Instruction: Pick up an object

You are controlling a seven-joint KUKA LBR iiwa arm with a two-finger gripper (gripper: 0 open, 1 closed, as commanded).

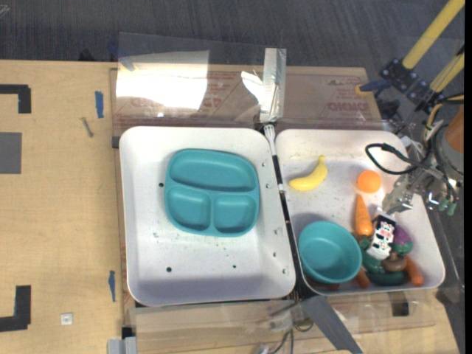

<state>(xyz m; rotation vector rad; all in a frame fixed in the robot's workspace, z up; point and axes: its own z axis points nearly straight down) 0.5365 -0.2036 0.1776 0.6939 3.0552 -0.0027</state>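
Two white bins side by side on the bench. Left bin (140, 220) has a teal divided plate (212, 191) sitting roughly in the middle, 3 compartments, w/ nothing in them.

Right bin (339, 144) is where all the stuff is: yellow banana (310, 176) near the top left, teal bowl (330, 251) upright at the bottom left corner, and a pile of toy food along the right side. Orange ball (369, 181) on top, carrot (361, 216) just below it, then a black & white cow toy (382, 237) on a purple thing (402, 235), w/ dark green bits (386, 274) under that.

Gripper (402, 200) comes in from the right edge, low over the pile, right next to the carrot and the cow. Can't tell how its claw stands, too much cable clutter. Nothing visibly in its grasp.
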